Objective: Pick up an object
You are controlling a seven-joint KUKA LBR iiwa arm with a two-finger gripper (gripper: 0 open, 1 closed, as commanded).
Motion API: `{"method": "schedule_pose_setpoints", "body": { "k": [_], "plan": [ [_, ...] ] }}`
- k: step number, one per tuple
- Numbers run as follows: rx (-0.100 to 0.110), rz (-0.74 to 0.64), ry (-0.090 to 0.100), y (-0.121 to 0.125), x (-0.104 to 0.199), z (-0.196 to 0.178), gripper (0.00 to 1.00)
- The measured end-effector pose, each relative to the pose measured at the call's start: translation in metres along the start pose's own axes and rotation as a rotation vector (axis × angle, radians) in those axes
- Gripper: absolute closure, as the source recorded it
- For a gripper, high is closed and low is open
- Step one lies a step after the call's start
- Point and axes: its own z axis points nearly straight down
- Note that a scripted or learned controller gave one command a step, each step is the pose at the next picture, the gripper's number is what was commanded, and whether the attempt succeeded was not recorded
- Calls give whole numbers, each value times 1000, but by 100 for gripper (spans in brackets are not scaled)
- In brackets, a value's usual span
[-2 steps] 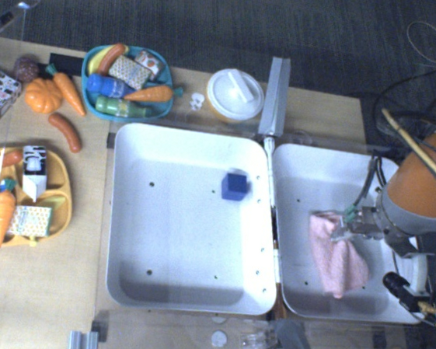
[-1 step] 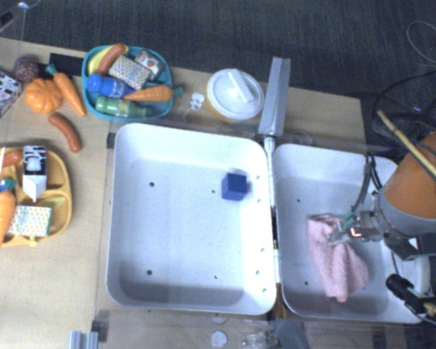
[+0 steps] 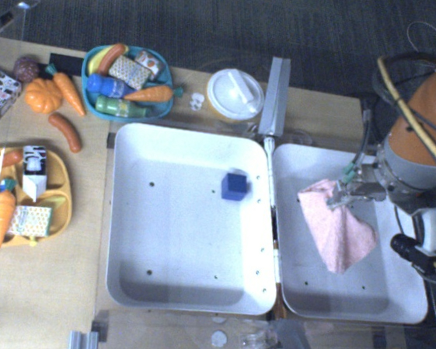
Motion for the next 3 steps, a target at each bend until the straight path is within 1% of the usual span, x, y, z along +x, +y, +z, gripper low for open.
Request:
{"method": "schedule_pose_setpoints", "body": {
  "k": [1,2,3],
  "plan": [
    [0,0,0,0,0,0,0],
    [2,-202,0,11,-17,64,0],
    [2,-89,1,-16,44,37,0]
  ]
}}
